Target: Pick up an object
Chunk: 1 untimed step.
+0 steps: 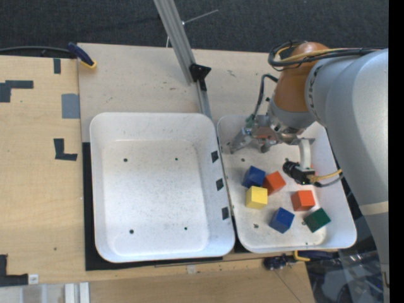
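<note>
1. Six small blocks, matte, cube-shaped, lie loose in the right bin (334,232): blue cube (254,176), orange cube (274,182) touching it, yellow cube (257,197) just near of the blue one, second blue cube (282,219), second orange cube (303,199), dark green cube (317,219).
2. Jaws (252,137) hang over the bin's far-left part, far of the cubes; cannot tell how wide they stand; nothing seen between them.
3. Arm: smooth grey shell, orange band (291,93), black cables looped on top.
4. Left bin (101,169): shallow white plastic, rounded corners, speckled floor.
5. Counter (38,188): pale wood, grey tape patches.
6. Metal rail (173,27) slants in from the far side.
</note>
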{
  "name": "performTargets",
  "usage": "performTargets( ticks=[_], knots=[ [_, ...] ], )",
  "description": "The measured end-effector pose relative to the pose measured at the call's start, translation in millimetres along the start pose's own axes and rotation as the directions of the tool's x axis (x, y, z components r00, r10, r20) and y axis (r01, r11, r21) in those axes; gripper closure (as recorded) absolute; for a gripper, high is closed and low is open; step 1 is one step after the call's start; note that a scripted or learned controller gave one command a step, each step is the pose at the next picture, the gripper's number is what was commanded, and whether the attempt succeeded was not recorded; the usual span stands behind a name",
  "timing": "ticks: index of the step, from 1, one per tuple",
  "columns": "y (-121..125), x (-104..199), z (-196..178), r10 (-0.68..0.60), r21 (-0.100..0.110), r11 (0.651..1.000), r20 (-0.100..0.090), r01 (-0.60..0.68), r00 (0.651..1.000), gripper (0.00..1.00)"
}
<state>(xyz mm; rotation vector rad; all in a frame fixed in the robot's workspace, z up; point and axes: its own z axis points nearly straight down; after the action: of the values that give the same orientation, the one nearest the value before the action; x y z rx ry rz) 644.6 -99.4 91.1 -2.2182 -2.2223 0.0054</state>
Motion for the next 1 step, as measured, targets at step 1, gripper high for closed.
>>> performTargets(
  ticks=[1],
  knots=[
    [0.2, 0.9, -10.4, -0.001, 0.0, 1.0, -0.001, 0.001, 1.0, 1.0]
  ],
)
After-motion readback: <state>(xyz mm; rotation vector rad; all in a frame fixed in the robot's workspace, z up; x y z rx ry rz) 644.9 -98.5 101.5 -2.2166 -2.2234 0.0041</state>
